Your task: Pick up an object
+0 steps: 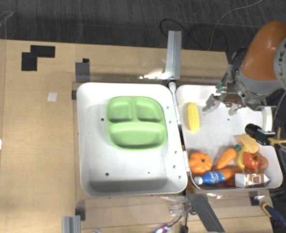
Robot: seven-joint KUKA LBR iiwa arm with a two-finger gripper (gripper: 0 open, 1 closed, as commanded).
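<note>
Left bin (87,130): shallow white tray holding a green three-compartment plastic plate (135,122).
Right bin (208,132): yellow corn cob (193,117) near its left wall; orange pumpkin (199,162), orange carrot (226,158), blue-capped bottle (212,178), white carton (251,180) along the front.
End effector (222,106): released, fingers spread, grasping nothing, above the right bin's rear, right of the corn.

Yellow corn cob (193,117), lying lengthwise

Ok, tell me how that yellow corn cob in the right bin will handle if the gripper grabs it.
The corn cob looks rounded and elongated, so it may roll if nudged sideways. It seems a stiff toy, probably light. It lies apart from the other items, so the gripper likely has room around it.
</note>
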